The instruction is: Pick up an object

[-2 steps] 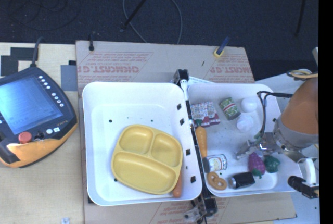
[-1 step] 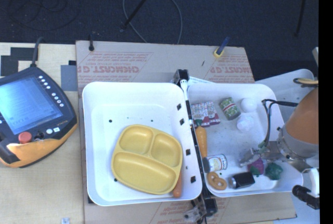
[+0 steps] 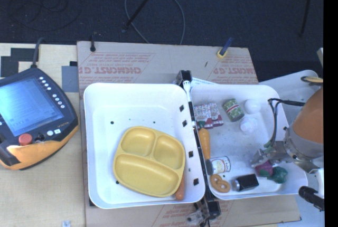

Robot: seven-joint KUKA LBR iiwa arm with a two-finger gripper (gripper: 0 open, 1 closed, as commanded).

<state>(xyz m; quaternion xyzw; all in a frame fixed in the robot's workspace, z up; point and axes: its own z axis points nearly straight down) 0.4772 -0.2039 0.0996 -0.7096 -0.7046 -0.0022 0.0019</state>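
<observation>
1. Near rim of right bin crowded: pretzel, black block, small can, green-magenta toy.
2. Gripper low at right wall, just above that toy; open or closed: cannot tell.
3. Mid-floor open; carrot along divider.
4. Far end: packet, green can, white lumps.
5. Left bin: yellow plate, bare floor at far side.
</observation>
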